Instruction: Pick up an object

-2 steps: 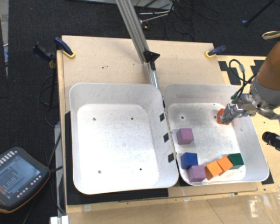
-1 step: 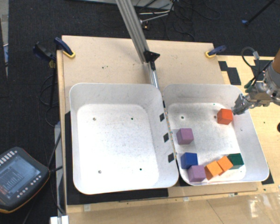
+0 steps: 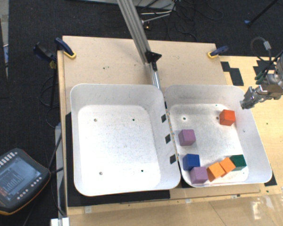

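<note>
Sitting in the right bin are six cubes: we are seeing an orange cube at the bin's 1 o'clock, a purple cube near centre, and a blue cube, a second purple cube, a second orange cube and a green cube clustering from 7 to 5 o'clock. The gripper is hovering over the bin's rim at 2 o'clock, carrying nothing; we cannot tell its finger spacing. The left bin is lying alongside.
</note>
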`<state>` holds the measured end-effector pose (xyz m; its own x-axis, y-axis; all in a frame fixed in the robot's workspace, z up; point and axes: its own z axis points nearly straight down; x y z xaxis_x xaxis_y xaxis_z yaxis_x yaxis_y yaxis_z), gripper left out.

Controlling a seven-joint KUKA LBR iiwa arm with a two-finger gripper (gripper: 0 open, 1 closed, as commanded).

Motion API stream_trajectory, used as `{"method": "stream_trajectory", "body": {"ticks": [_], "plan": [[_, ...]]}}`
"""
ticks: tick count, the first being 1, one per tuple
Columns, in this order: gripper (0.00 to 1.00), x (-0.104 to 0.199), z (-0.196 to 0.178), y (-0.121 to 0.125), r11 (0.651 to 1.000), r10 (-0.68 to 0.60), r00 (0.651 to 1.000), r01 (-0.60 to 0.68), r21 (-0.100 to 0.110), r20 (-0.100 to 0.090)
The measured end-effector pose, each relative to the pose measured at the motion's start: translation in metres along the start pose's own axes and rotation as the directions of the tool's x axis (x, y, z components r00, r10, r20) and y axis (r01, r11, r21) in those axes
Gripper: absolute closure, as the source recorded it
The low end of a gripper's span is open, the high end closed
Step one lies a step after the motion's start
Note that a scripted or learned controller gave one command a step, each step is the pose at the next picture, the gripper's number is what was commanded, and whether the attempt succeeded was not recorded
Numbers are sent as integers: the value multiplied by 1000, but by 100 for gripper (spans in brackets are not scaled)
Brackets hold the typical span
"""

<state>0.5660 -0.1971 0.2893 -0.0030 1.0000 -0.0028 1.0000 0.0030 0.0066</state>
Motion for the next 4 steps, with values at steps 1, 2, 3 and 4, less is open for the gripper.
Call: {"method": "stream_trajectory", "body": {"ticks": [1, 2, 3, 4], "plan": [[100, 51, 17, 3, 1000, -4, 1000, 4, 7, -4], [100, 105, 34, 9, 1000, -5, 1000, 5, 8, -5], [100, 151, 36, 18, 1000, -5, 1000, 5, 6, -4], [100, 204, 30, 20, 1000, -6, 1000, 6, 5, -5]]}}
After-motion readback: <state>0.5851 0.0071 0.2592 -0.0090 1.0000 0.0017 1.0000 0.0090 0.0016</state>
